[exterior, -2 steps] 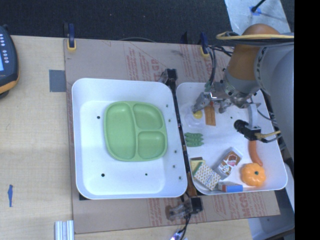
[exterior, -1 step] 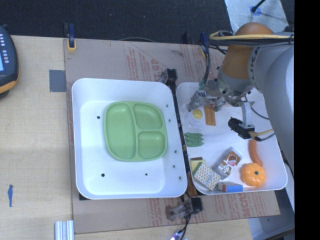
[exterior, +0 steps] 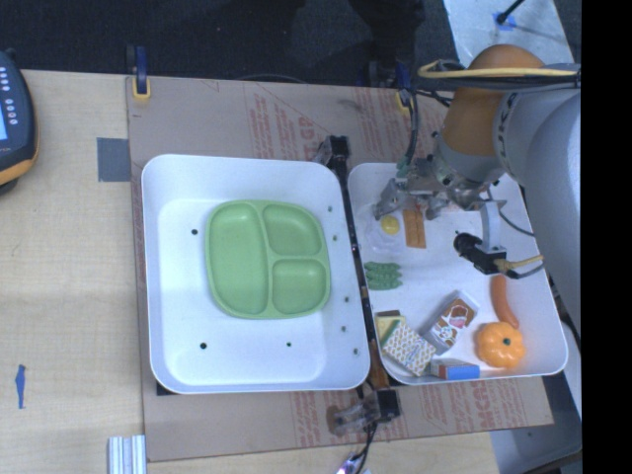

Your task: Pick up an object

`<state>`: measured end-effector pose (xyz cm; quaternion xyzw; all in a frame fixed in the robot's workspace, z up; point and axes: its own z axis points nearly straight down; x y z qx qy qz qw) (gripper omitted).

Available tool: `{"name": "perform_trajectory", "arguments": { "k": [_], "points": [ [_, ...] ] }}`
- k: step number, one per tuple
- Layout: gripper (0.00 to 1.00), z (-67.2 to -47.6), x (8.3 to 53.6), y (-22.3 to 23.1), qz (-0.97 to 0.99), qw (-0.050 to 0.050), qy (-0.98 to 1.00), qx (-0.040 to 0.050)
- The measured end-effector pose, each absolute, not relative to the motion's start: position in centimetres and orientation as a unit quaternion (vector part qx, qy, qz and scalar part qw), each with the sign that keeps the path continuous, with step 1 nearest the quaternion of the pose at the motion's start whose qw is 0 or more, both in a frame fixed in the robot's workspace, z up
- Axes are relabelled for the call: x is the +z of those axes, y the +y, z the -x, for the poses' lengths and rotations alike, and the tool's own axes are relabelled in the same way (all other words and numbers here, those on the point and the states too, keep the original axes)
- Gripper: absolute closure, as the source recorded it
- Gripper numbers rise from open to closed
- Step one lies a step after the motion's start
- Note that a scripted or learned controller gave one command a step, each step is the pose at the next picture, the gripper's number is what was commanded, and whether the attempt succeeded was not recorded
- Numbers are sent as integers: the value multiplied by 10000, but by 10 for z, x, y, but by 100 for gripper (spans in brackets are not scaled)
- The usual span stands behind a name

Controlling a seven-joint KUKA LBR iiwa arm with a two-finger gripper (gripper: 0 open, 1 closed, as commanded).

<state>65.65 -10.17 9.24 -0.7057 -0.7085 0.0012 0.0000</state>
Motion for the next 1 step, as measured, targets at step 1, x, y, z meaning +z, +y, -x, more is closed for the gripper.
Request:
{"name": "perform_trajectory", "arguments": {
  "k": [1],
  "points": [
    [0,-657,93,-129,7064,-4,-7078,6]
  ]
}}
